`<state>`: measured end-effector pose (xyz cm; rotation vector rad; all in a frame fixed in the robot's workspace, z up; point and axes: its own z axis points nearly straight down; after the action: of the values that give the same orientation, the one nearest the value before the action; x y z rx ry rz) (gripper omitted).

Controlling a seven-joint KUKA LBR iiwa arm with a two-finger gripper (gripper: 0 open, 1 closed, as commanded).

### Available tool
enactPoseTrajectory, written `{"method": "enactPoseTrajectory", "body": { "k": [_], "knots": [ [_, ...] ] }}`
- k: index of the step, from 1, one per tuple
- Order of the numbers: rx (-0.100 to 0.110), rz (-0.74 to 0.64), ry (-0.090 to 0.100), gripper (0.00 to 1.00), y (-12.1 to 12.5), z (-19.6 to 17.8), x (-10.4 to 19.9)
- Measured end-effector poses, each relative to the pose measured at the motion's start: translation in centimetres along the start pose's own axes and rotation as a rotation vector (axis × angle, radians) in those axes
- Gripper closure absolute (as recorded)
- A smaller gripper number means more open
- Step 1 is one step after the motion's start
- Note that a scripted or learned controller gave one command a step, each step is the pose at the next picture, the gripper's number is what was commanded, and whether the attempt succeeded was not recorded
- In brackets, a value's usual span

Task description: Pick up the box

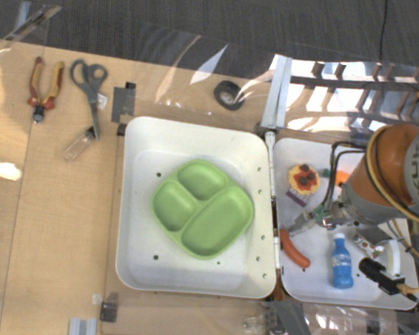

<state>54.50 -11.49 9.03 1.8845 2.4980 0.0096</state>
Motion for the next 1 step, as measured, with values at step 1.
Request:
{"method": "enactPoseTrajectory", "body": {
  "k": [1],
  "knots": [
    [0.003,0.083,0.0,0.0,5.01,0.32,-6.06]
  ]
}}
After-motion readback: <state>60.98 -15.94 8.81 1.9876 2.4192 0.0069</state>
